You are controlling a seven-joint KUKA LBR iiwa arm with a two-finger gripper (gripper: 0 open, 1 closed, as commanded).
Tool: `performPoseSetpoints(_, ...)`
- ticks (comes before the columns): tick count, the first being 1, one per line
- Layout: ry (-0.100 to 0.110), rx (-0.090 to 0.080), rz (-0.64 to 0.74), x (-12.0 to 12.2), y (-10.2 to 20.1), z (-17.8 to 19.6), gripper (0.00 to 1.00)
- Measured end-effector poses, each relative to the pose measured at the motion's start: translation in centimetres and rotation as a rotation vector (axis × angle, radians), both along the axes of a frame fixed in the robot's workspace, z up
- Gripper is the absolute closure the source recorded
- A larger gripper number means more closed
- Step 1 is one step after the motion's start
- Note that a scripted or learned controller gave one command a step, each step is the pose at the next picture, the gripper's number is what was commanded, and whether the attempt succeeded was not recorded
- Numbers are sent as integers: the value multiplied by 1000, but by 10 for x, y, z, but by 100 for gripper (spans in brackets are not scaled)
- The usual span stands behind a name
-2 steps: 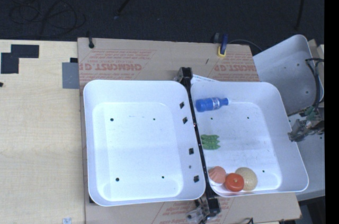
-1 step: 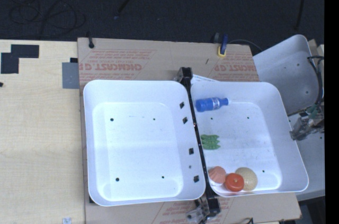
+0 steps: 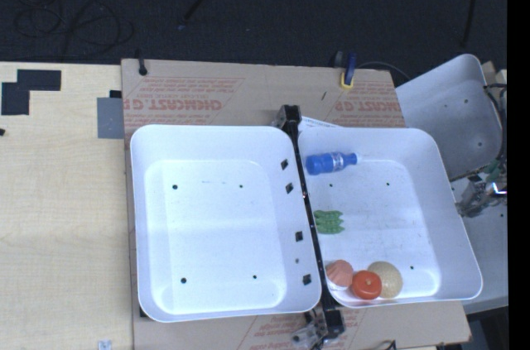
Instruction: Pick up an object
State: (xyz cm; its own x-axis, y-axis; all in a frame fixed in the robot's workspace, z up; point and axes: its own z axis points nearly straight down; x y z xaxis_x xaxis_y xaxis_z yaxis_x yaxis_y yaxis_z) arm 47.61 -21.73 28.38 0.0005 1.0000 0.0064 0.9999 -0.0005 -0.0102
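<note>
Camera view: blue bottle [image 3: 330, 163] lies sideways, cap pointing right.

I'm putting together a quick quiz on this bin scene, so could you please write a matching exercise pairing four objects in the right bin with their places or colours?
Things:
1. blue bottle
2. green object
3. red round object
4. pale tan round object

Descriptions:
A. by the near wall, sitting between two paler round pieces
B. lying on its side at the far end of the right bin
C. near the divider, about midway along the bin
D. rightmost of the cluster at the near wall

Pairs: 1-B, 2-C, 3-A, 4-D
</note>
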Motion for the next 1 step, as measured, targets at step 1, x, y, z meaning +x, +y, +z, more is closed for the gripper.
performPoseSetpoints(1,2,1,5,0,0,9,100)
